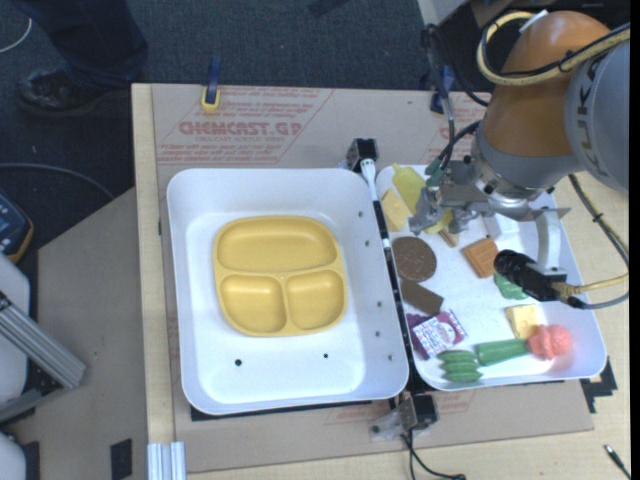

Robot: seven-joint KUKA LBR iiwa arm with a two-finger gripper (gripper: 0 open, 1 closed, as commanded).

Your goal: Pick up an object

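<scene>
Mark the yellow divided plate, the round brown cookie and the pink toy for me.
Yellow three-compartment plastic plate (279, 242), camera view, on its top compartment.
Round brown cookie (413, 258), camera view, on its flat middle.
Pink lumpy toy (549, 342), camera view, on its rounded body.

Bright, even overhead light; the white bins (190, 268) nearly blow out with soft glare; shadows faint and short; the dark floor dim; overall focus slightly soft.
</scene>
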